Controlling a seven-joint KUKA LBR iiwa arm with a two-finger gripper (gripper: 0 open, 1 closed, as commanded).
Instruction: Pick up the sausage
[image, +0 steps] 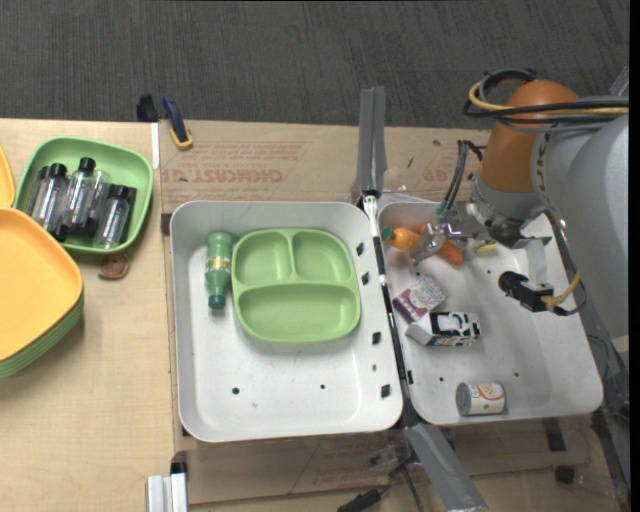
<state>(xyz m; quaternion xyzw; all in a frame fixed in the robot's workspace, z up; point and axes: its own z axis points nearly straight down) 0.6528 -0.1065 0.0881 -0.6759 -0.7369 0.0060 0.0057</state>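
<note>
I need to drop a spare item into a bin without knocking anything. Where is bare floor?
Left bin: the wide strip below the green divided plate, toward the near rim. Right bin: the patch right of the small carton, above the can. Crowded: its far-left corner, around the tool.
</note>
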